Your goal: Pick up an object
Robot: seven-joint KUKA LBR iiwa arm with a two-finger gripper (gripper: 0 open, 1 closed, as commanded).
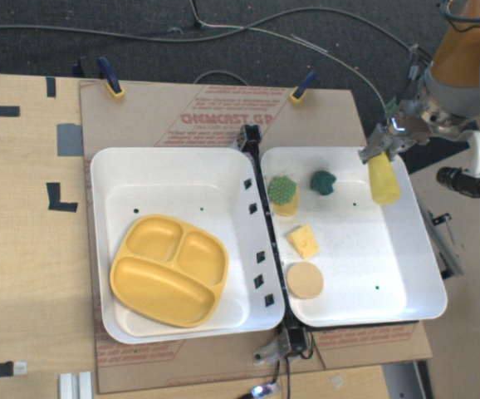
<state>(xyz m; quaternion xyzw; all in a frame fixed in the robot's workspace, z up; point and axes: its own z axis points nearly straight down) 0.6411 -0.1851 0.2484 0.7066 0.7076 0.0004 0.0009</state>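
Grey arm from right — gripper [380,155] gripping yellow block [384,181], over right bin [406,256]

The divided plate [169,270] lies in the left bin [107,173]. In the right bin [414,298], the round disc [305,280] sits nearest the plate, the wedge [304,242] just behind it, the ball [282,191] farther behind.

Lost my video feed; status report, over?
Pincer at right bin's far edge, shut on yellow block. Block lifted. Nothing in the way.
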